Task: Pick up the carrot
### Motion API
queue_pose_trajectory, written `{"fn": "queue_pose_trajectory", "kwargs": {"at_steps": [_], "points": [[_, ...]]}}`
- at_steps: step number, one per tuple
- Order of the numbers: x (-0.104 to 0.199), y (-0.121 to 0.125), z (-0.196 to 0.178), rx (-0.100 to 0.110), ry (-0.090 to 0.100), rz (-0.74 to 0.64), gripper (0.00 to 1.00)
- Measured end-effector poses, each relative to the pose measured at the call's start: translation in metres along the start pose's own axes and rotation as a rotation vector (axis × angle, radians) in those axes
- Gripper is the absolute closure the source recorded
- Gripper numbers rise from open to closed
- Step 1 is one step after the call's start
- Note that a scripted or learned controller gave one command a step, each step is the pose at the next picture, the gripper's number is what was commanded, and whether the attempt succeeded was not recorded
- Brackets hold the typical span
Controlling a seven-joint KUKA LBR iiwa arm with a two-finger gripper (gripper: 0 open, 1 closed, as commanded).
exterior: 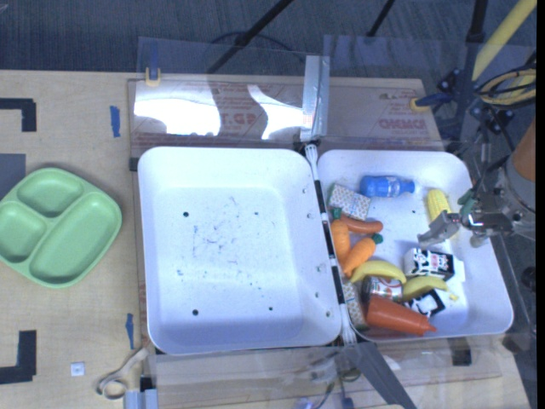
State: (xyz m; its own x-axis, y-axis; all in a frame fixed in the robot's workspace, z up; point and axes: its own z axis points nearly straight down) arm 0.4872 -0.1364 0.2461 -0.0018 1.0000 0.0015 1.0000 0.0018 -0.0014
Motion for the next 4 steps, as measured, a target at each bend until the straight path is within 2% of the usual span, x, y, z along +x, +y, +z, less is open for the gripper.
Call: {"fn": "queue_pose_trajectory", "kwargs": {"at_steps": [1, 2, 3, 4], "points": [[0.023, 0.004, 0.012, -0.001, 0.000, -0.277, 0.00], [-0.031, 0.049, -0.015, -0.005, -0.004, -0.376, 0.00], [-0.033, 0.051, -0.026, -0.011, -0.006, -0.374, 1.00], [-0.033, 0.051, -0.026, -0.010, -0.006, -0.373, 0.00]]}}
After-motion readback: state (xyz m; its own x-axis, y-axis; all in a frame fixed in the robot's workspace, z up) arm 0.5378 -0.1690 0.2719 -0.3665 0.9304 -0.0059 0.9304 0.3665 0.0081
